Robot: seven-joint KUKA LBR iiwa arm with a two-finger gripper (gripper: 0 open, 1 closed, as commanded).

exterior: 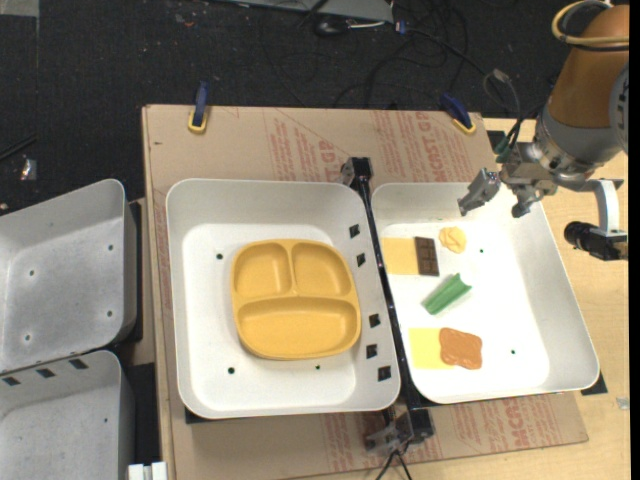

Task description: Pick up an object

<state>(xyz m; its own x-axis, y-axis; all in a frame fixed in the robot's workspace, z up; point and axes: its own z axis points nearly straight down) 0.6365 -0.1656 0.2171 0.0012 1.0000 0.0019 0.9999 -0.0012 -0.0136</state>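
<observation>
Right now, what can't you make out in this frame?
- Grey two-finger gripper: small and slightly blurred over the right white bin; height above the floor unclear.
- Arm's orange band: cut off by the right edge.
- Yellow flat square: partly covered by the brown chocolate bar.
- Second yellow square: overlapped by the orange-brown piece.
</observation>
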